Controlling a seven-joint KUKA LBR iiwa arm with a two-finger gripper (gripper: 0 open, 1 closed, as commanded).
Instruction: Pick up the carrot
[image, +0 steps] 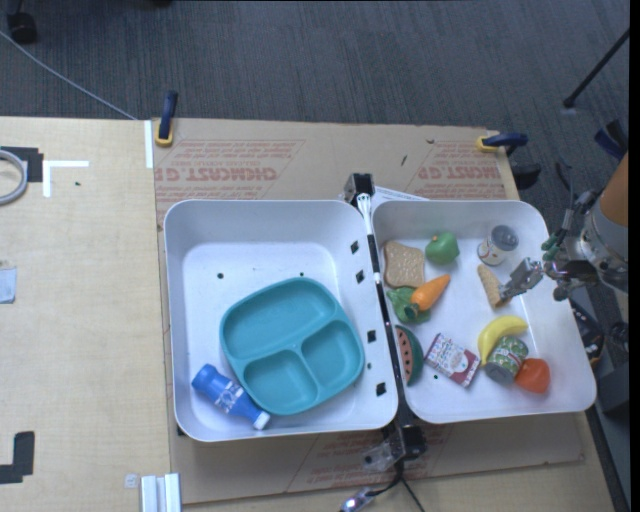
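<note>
Grey carpet lay behind the worktop (80, 300), where the carrot (431, 292) sat untouched near the right bin's (470, 408) left wall, and the jaws of the gripper (528, 277) hung open beside the bread piece (490, 286), nothing picked up yet.

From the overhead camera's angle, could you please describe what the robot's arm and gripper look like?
At the view's right edge, the arm shows a tan-orange patch above a pale grey wrist section. Below it sits dark, metallic hardware, and the gripper ends in slim grey metal fingers. I see no readable markings; finer detail is too small to tell.
</note>
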